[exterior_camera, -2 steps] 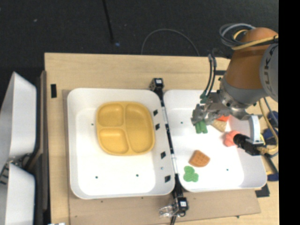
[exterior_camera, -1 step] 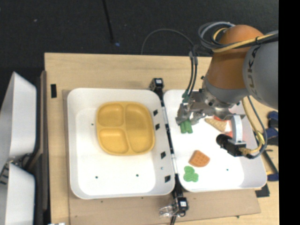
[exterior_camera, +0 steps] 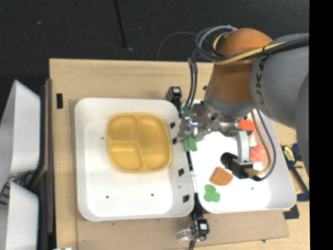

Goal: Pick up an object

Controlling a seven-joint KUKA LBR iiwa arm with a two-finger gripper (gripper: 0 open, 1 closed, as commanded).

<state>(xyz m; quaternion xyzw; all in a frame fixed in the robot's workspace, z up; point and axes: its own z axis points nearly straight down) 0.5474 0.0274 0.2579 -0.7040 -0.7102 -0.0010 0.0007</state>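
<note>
Left bin (exterior_camera: 88, 191) is mostly hogged by the yellow divided plate (exterior_camera: 139, 141) sitting toward its back edge, so the open floor there is along the front edge. Right bin (exterior_camera: 276, 199): the arm (exterior_camera: 244, 82) covers the back half, and a waffle piece (exterior_camera: 221, 177) and green toy (exterior_camera: 211, 194) crowd the front-left corner, leaving the front-right corner free.

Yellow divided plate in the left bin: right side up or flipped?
Right side up. The yellow divided plate shows its three compartments facing the camera, lying flat in the left bin.
</note>
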